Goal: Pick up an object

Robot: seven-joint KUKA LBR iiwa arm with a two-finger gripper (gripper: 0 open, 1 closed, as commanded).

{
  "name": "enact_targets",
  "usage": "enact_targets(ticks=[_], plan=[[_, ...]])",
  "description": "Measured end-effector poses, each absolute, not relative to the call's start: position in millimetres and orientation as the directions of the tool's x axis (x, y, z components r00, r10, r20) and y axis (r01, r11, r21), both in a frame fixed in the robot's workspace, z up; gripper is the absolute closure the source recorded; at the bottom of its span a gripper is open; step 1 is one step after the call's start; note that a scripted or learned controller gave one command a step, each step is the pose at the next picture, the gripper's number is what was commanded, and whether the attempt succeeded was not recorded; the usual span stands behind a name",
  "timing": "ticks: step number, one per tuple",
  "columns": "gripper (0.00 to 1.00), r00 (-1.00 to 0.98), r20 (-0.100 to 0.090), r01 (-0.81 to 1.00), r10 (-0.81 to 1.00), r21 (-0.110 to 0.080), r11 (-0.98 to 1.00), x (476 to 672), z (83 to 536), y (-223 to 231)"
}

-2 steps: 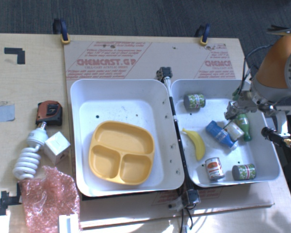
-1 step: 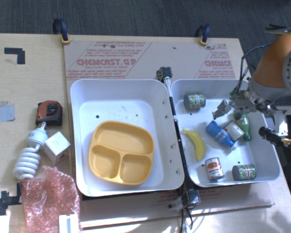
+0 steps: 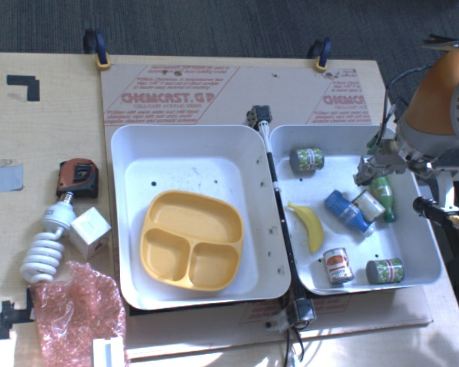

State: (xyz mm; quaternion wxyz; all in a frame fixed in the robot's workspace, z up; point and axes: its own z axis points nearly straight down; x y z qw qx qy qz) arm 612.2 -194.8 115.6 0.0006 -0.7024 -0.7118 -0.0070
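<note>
Camera view has the claw (image 3: 373,176) low in the right bin (image 3: 421,262), just above a green bottle (image 3: 383,198) that lies touching a blue packet (image 3: 346,210). Whether it is apart or clamped cannot be told. Nothing appears lifted: the banana (image 3: 309,225) and the cans rest on the bin floor, so the pick seems not yet done.
</note>
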Motion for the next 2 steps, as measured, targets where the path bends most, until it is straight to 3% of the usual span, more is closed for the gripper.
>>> enact_targets(ticks=[1,2], plan=[[0.00,-0.016,0.018,1.000,1.000,0.008,0.016,613.0,116,-191],[1.00,-0.016,0.012,1.000,1.000,0.011,0.016,613.5,126,-193]])
